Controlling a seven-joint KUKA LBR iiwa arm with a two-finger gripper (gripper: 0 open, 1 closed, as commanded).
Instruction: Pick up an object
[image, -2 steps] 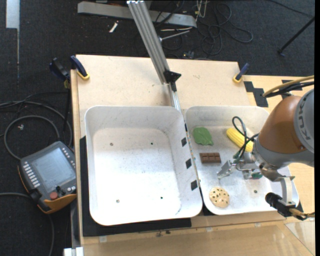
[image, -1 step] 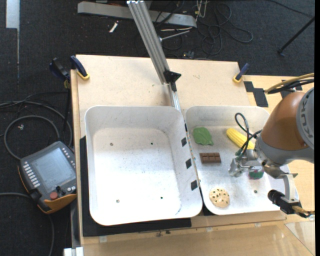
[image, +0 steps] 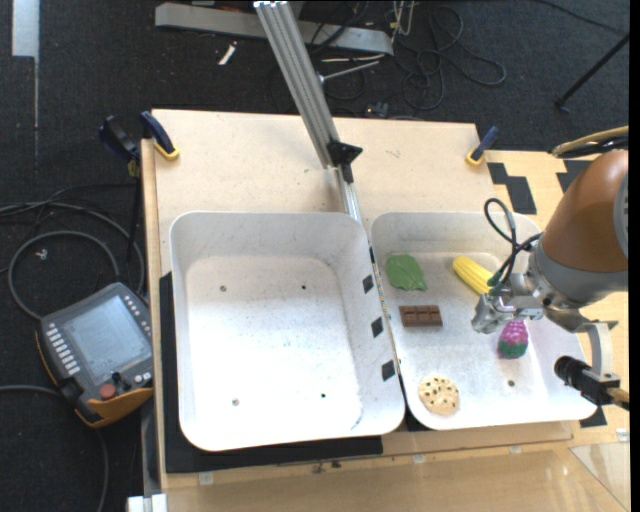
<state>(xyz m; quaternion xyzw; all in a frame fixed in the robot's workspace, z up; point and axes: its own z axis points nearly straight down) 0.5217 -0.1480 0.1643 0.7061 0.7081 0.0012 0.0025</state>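
1. The bench (image: 260, 160) is a pale, speckled board, flat and matte, with yellow-handled clamps at its far corners.
2. Two shallow white bins sit side by side on it, both smooth plastic with rounded corners and raised rims. The left bin (image: 200, 250) has a faintly dusty floor with a few small dark dots.
3. The right bin (image: 430, 222) holds five small objects.
4. A flat green leaf-shaped piece (image: 405, 271) lies near the bin's far left part.
5. A brown chocolate bar (image: 421, 317), rectangular and ridged into squares, lies just in front of the leaf.
6. A round tan cookie (image: 438, 394) with dark specks sits near the front rim.
7. A yellow corn cob (image: 472, 273), elongated and bumpy, lies tilted in the far part, its right end next to the gripper.
8. A small bumpy magenta fruit with a green base (image: 513, 339), like a berry cluster, stands just below the gripper.
9. The gripper (image: 497, 310) is grey metal, hanging over the right bin between the corn cob and the magenta fruit; whether it is clenched or released cannot be told, and nothing is seen grasped in it.
10. The arm (image: 590, 230) is bulky and rounded, with a glossy orange band above grey, and a black cable loops beside it.
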